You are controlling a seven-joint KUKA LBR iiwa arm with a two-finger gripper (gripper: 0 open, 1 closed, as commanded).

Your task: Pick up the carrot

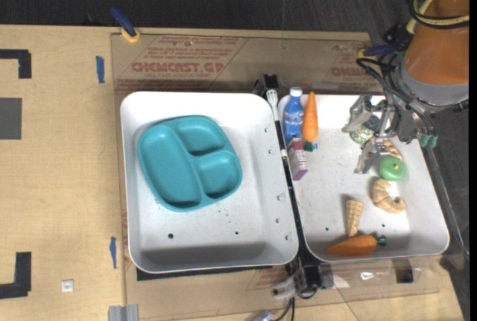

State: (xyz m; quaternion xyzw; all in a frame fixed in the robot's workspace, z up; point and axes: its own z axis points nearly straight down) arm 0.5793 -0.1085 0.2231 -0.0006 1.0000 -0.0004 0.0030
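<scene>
An orange carrot (352,245) with a green stem end lies flat along the near wall of the right bin (328,196). A second slim orange carrot-like piece (310,117) lies lengthwise by the bin's left wall, next to a blue bottle (294,115). My gripper (375,148) hangs over the far right part of the right bin, just above and left of a green round toy (392,168). It is well away from both orange pieces, and nothing shows held in it.
The right bin also holds an ice-cream cone (352,214), a tan pastry (387,196) and a small purple-and-white pack (299,159). A teal divided plate (188,160) sits in the left bin (149,237). Cables trail from the arm's wrist at the upper right.
</scene>
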